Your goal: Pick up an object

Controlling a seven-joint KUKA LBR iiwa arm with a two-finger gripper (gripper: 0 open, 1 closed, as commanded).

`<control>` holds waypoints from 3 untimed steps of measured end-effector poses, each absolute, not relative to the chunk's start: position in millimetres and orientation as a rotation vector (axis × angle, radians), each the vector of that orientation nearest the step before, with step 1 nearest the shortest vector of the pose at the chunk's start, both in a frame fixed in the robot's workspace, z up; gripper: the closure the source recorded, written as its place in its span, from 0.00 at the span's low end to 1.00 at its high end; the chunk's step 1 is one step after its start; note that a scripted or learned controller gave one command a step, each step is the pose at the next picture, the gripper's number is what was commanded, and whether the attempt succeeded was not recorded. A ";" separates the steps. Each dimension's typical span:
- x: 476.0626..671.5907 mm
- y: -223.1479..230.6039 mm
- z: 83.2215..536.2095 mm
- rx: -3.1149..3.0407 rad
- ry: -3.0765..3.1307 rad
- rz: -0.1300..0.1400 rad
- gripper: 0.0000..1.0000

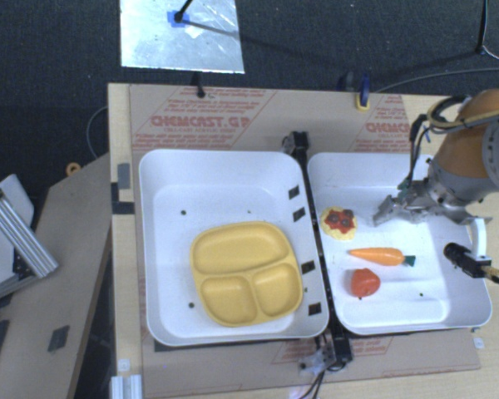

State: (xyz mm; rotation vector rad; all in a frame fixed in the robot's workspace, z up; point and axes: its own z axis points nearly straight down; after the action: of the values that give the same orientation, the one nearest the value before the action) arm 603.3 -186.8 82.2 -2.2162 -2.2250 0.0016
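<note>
Just below the jaws, whose opening I cannot tell, the carrot lies in the right bin, its long axis crosswise, tip pointing left.

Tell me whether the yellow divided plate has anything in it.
Empty. The yellow divided plate in the left bin shows bare compartments; the carrot lies in the right bin.

1. The two bins look like smooth white plastic with a slight sheen.
2. The yellow tray is glossy plastic.
3. The carrot and tomato look like smooth matt plastic.
4. The bench top is brown printed paper-like sheet, matt.
5. The hand is dull grey metal.
</note>
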 end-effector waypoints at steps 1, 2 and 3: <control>605.1 -187.4 96.2 -2.218 -2.231 -0.003 1.00; 606.3 -187.8 161.0 -2.220 -2.232 -0.005 1.00; 608.0 -188.2 214.5 -2.219 -2.234 -0.006 1.00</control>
State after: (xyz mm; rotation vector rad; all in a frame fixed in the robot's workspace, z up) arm 608.0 -188.2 214.5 -2.2189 -2.2336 -0.0055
